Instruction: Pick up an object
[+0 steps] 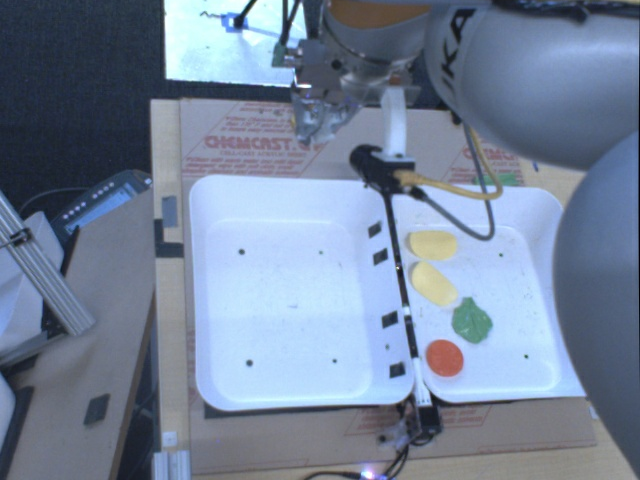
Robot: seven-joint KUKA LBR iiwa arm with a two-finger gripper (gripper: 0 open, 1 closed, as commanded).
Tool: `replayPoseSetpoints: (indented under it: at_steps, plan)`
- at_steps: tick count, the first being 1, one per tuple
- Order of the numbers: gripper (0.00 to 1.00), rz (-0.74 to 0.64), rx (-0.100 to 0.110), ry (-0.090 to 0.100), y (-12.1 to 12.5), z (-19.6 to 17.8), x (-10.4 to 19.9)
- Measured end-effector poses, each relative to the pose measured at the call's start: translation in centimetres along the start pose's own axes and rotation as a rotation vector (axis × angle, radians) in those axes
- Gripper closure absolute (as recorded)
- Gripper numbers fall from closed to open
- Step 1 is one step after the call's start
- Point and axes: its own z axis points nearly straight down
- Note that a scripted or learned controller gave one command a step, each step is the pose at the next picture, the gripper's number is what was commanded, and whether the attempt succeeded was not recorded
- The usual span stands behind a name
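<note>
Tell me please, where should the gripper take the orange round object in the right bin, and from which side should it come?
Judging from the view, take the orange round object across its middle, coming straight down. It lies flat near the right bin divider, so set the fingers along the divider. The green piece sits close behind it.

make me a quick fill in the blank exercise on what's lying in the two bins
1. The green piece lies in the ____ bin as the camera sees it.
2. The number of yellow pieces, and, is ____.
3. The piece nearest the front rim of that bin is the ____ round one.
4. The yellow pieces lie ____ from the camera than the green piece.

Missing words: right; two; orange; farther
</note>
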Motion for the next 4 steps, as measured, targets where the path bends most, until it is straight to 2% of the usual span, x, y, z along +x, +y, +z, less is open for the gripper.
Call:
replayPoseSetpoints:
  at_steps: [1, 2, 3, 4]
  plan:
    - [1.00, 0.004, -0.003, 0.000, 0.1, -11.9, 3.8]
    - [1.00, 0.009, 0.005, -0.007, 4.5, -14.8, 3.4]
    - [1.00, 0.011, 0.030, -0.013, -3.7, 5.9, 3.4]
    - [1.00, 0.007, -0.007, 0.001, -5.6, -15.9, 3.6]
